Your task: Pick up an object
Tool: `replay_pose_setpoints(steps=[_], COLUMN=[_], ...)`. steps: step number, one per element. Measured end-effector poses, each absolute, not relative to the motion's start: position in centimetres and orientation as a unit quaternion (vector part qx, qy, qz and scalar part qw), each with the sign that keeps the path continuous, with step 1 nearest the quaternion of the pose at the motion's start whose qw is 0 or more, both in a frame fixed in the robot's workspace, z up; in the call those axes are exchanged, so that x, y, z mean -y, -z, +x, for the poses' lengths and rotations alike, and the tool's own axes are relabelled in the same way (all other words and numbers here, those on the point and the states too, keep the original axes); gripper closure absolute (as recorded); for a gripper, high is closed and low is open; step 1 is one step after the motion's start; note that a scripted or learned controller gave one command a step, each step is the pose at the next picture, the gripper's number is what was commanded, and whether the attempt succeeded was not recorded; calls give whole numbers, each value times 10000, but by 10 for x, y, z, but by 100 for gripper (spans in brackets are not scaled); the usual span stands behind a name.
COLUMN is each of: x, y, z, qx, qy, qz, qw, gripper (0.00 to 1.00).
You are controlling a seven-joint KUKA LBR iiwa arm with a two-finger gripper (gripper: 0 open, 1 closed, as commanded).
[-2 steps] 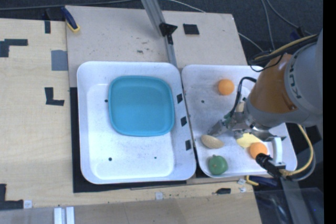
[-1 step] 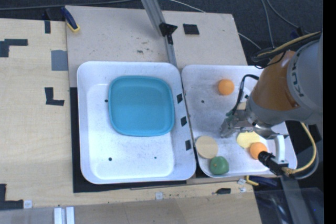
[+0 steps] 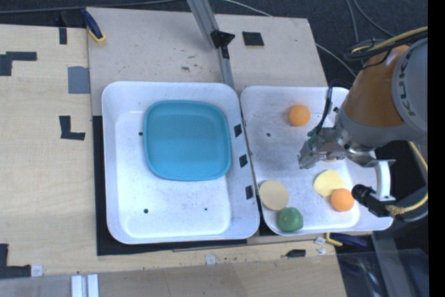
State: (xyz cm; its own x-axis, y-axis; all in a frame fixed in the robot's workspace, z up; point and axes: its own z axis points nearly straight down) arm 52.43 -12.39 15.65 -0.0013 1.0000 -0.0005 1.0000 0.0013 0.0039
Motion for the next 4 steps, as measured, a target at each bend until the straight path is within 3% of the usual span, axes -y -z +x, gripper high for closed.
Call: replay_pose_setpoints(steps=[1, 4], x=[124, -25], y=[-209, -219], z=[525, 562], qx=[-7073, -7088], qy=[-12, -1], qz=[7069, 7054], qw=[15, -6], gripper=[100, 100])
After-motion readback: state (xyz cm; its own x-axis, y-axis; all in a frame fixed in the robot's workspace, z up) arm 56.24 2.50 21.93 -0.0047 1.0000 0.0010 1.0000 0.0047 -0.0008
